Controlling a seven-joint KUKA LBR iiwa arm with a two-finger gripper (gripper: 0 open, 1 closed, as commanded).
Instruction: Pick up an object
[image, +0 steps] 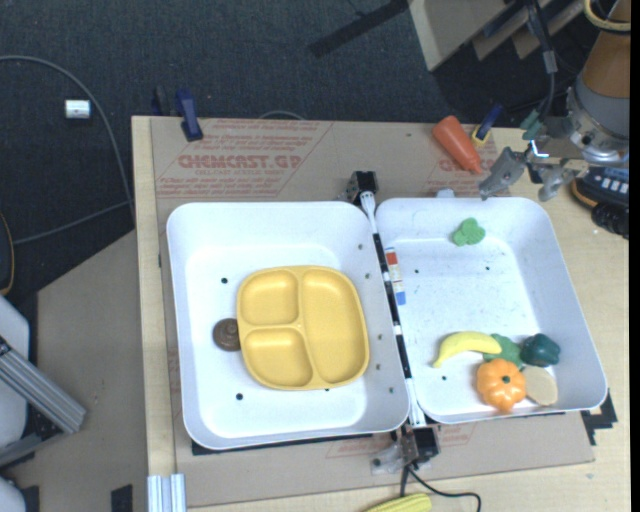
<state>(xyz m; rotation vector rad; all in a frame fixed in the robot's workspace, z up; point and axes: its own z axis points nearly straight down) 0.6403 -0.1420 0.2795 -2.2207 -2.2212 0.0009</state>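
The two-finger metal pincer (522, 172) is seen at the upper right, its fingers spread apart with nothing between them. Just below and left of it, a small green leafy toy (467, 233) lies in the right white bin (560, 260). Well below the pincer, a yellow plastic banana (466, 346) rests with its long axis slanting slightly, its tip pointing lower left. Well to the pincer's left, "CHEMCAST GP" is read on the brown board (240, 158).

arm at upper right — gripper (527, 177) jaws spread, holding nothing.
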